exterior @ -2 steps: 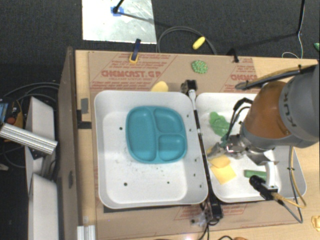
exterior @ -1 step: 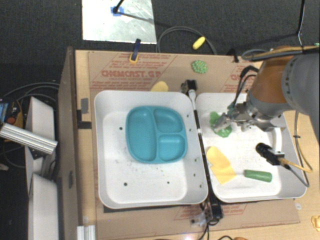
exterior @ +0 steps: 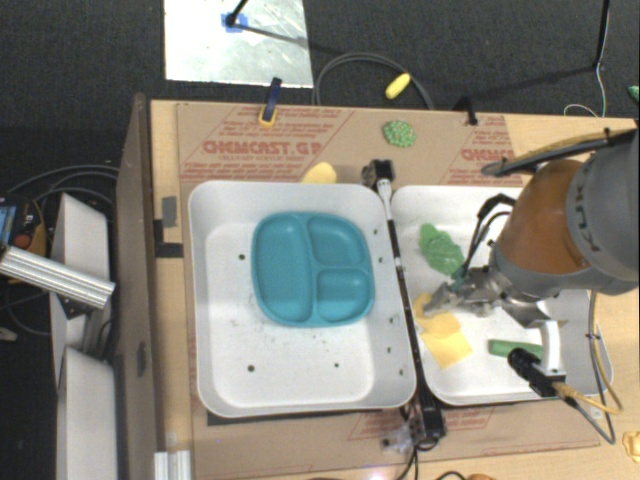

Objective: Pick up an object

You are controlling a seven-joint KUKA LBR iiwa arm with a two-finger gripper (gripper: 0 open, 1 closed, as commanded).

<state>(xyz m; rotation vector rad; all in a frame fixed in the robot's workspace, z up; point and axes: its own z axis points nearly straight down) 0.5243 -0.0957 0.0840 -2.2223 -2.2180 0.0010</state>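
Note:
My gripper (exterior: pixel 432 301) is low in the right bin (exterior: pixel 470 200), near its left wall, with the arm coming in from the right. Right at its tip lies a small yellow piece (exterior: pixel 423 302), and a larger flat yellow block (exterior: pixel 447 340) sits just below it; I cannot tell whether the two are joined or whether the gripper touches either. A green leafy item (exterior: pixel 439 248) lies just above the gripper. A small green stick (exterior: pixel 508 346) rests to the lower right, under the wrist.
A teal divided plate (exterior: pixel 312 269) lies in the left bin (exterior: pixel 220 368). On the cardboard behind the bins sit a yellow lump (exterior: pixel 320 174) and a green knobbly item (exterior: pixel 400 133). The divider between the bins is close to the gripper's left.

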